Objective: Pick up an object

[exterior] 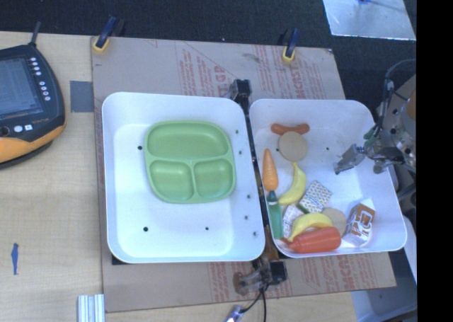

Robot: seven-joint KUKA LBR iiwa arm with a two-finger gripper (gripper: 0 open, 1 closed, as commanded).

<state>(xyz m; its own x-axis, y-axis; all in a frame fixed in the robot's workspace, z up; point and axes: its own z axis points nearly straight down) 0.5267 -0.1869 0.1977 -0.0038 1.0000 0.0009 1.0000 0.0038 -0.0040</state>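
Evidently no pick is made yet: the gripper (352,160) hangs at the right bin's (338,111) right edge, finger state indeterminate, nothing visibly held. Candidate objects, the carrot (270,169) and bananas (296,185), lie centre-frame in that bin; descent and grasp remain.

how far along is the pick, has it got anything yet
Done: nothing looks picked. The carrot, bananas, sausage and the other items all lie in the right bin. The green tray sits alone in the left bin.
In hand: the gripper hangs over the right bin's right side, with nothing visible between its fingers.
Left: descend on an item, close, lift.
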